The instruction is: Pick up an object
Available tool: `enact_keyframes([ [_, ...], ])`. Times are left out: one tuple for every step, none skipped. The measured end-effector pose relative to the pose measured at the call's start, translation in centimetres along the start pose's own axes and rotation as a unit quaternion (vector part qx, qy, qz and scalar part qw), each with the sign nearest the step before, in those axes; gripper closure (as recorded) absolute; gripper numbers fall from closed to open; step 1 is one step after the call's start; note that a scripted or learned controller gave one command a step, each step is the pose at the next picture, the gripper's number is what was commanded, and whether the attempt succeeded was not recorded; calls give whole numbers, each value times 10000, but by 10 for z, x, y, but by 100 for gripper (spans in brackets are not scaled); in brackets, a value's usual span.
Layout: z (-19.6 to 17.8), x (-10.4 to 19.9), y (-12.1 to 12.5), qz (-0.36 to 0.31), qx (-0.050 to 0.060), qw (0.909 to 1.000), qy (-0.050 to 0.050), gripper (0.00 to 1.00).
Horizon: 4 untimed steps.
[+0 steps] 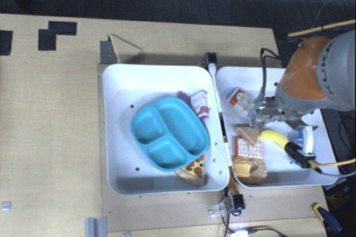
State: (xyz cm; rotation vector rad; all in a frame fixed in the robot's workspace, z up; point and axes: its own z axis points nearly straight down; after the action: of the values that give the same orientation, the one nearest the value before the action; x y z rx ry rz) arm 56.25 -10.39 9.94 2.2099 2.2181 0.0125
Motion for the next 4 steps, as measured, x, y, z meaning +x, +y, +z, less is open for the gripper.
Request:
enact_keyframes([
  [0,0,0,-1,1,10000,0,0],
  [-11,1,1,-10,-13,10000,3,100],
  [-11,1,1,-13,-12,10000,4,0],
  [12,21,13,-2,34,10000,9,0],
])
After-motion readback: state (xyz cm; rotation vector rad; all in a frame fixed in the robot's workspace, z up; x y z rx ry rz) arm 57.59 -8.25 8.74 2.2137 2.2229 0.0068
